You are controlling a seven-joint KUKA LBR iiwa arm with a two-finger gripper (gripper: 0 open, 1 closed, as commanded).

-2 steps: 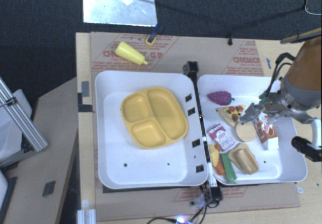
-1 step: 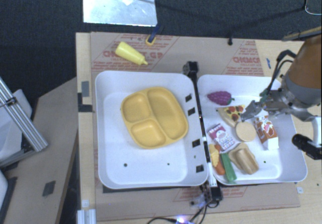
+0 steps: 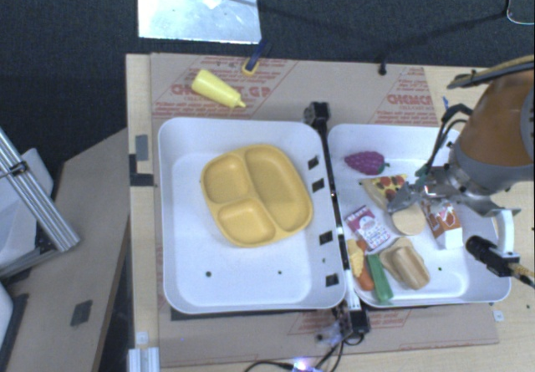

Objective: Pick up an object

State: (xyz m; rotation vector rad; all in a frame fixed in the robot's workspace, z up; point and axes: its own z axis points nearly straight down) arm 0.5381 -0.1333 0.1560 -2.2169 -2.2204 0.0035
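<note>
The right bin [image 3: 476, 285] holds several toy foods. Among them are a purple fruit [image 3: 365, 163], a pizza slice [image 3: 383, 188], a round tan disc [image 3: 408, 221], a red-and-white packet [image 3: 369, 228], a bread loaf [image 3: 406, 266], a green stick [image 3: 380, 280] and another packet [image 3: 444, 222]. My gripper [image 3: 420, 193] hangs low in this bin, between the pizza slice and the tan disc, under the grey wrist and orange band [image 3: 500, 124]. Nothing visibly sits in its grasp.
The left bin [image 3: 180, 220] holds a yellow divided plate [image 3: 255, 194]. A yellow squeeze bottle [image 3: 216, 88] lies on the cardboard behind the bins. A black clamp ridge [image 3: 330, 195] divides the two bins. A black part of the arm [image 3: 489, 255] juts over the right bin's near corner.
</note>
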